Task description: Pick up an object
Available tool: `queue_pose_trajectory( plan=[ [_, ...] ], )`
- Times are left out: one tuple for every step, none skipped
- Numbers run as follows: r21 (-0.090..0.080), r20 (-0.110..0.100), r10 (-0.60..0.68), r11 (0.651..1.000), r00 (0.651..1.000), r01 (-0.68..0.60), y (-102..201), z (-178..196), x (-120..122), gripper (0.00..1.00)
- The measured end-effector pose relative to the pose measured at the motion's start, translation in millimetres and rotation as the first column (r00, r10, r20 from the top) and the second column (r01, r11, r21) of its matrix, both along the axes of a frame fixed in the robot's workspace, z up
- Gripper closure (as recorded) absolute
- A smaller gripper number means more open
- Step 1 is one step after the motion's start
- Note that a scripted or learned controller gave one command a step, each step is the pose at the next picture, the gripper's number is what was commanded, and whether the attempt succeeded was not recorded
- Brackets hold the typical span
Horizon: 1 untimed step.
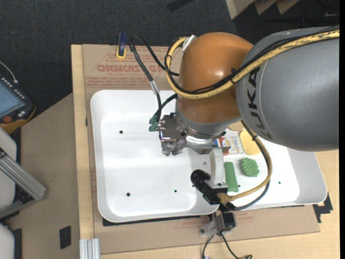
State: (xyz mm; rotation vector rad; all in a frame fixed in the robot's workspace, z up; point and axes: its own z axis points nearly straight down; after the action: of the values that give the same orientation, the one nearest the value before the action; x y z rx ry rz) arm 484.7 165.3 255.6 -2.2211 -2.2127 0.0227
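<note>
The pincer (pixel 171 146) hangs low over a bare part of the left white bin (pixel 110 161). I cannot tell if it is spread or pressed together. I think it is at the reaching step, with no pick made yet. The things to pick all lie in the other white bin (pixel 302 190), off to the pincer's right in the view, partly under the big arm. Next it should go over there and come down on just one. I count two bins, one green bumpy ball (pixel 249 167), one green stick (pixel 231 176), one yellow piece (pixel 249 142) and one small printed box (pixel 230 143).
</note>
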Motion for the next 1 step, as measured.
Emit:
queue_pose_trajectory(
  plan=[
    [0.001,-0.004,0.007,1.0,1.0,-0.007,50.6,-155.5,-11.4,1.0]
  ],
)
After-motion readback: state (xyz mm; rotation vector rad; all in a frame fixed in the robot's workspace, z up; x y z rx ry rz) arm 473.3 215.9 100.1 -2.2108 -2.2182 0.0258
